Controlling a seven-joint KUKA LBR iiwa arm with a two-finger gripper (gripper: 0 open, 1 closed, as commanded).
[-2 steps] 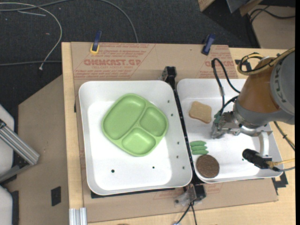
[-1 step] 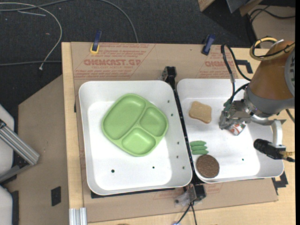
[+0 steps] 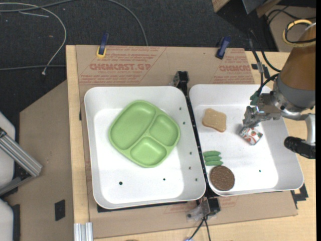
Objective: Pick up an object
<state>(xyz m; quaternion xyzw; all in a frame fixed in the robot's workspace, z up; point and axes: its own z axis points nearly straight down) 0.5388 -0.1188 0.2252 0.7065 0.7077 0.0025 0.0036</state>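
There are two white bins side by side on the counter. The left bin holds a green plate with three parts, sitting in the middle of the frame a bit to the left.

The right bin holds a few small things. A tan piece like bread lies near its upper left corner. Green pea pods lie lower down by the left wall, and a round brown patty sits just below them at the bottom edge. A small red and white thing lies in the upper middle of this bin.

The arm comes in from the right of the frame. Its jaws point down right on top of the red and white thing. I cannot tell if the jaws are spread or pinching it.
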